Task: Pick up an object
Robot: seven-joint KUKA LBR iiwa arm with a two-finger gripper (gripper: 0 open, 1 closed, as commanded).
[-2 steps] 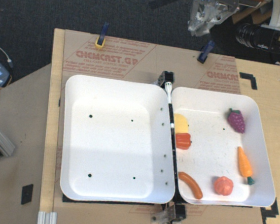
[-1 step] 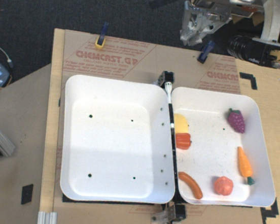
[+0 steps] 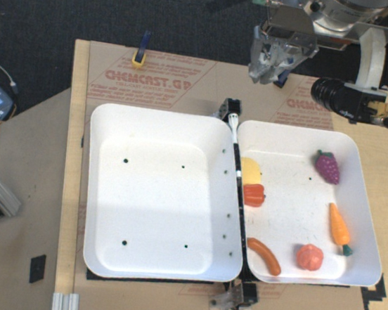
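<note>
Pincer (image 3: pixel 271 67) hangs beyond far rim of right white bin (image 3: pixel 302 138), grip state unclear; nothing lifted, purple plastic grapes (image 3: pixel 327 166) untouched.

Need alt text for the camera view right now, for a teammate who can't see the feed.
The gripper hangs above the bench behind the two white bins, over neither. The right bin holds purple grapes, a carrot, a red fruit, a sausage, and a yellow piece and red piece at its left wall.
</note>
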